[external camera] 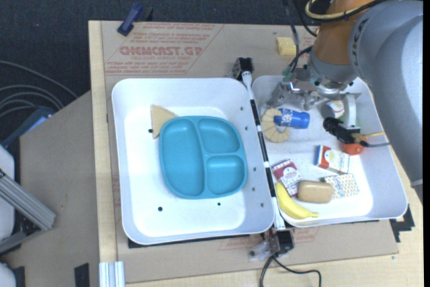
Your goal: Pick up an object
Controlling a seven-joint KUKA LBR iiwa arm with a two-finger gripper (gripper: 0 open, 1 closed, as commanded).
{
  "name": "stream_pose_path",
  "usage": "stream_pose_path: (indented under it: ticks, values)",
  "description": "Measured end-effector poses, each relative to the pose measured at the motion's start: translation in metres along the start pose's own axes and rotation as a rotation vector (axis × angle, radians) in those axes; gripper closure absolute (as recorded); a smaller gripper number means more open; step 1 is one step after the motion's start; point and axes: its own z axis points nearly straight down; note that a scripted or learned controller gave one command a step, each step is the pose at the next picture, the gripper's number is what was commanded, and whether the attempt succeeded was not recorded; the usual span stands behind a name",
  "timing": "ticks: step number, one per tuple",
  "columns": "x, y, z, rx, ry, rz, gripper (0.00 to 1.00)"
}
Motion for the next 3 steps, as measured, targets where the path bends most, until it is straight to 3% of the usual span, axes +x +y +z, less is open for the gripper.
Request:
stream_pose_path:
  ticks: [1,2,3]
  values:
    - [0.000,0.001,-0.011,-0.002,-0.002,-0.001,1.00]
    - [0.000,0.000,-0.010,-0.001,-0.002,-0.001,0.00]
    - [0.000,0.001,-0.021,-0.004,-0.003,-0.001,1.00]
